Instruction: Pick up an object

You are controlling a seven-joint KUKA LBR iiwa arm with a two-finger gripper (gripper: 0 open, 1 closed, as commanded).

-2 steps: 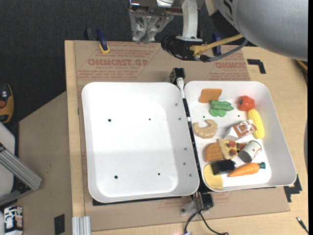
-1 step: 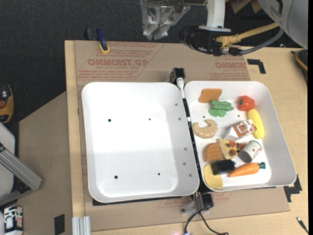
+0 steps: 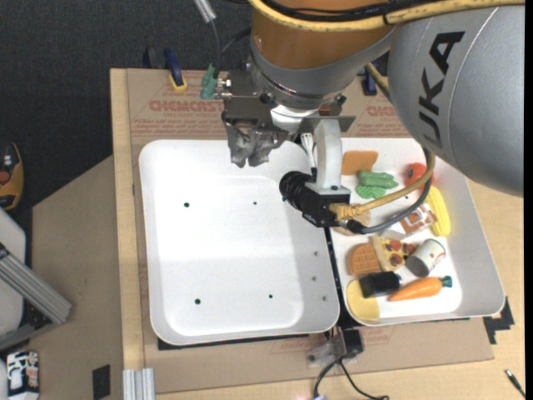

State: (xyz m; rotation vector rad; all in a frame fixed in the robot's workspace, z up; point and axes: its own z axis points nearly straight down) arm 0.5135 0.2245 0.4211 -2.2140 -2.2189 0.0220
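Claw (image 3: 252,151) sits over the far edge of the left bin (image 3: 166,223), near its far right corner. Fingers hang close together, nothing visible between them; can't tell whether they're fully shut.

Pickable objects all lie in the right bin (image 3: 479,248): orange carrot (image 3: 415,289) with green tip at the near edge, black block (image 3: 379,284) just left of it on a yellow piece (image 3: 363,305), brown waffle-textured biscuit (image 3: 363,259), white cylinder with dark end (image 3: 425,257), yellow corn-like piece (image 3: 438,210) by the right wall, green bumpy item (image 3: 375,182) and flat orange slab (image 3: 359,161) toward the far edge.

Grey arm (image 3: 466,73) with orange band (image 3: 333,32) covers the right bin's far right corner. A cable-wrapped bracket (image 3: 321,194) hides part of the divide between bins. Small packet (image 3: 416,221) print unreadable. Bins are smooth white plastic on a cardboard sheet (image 3: 125,223).
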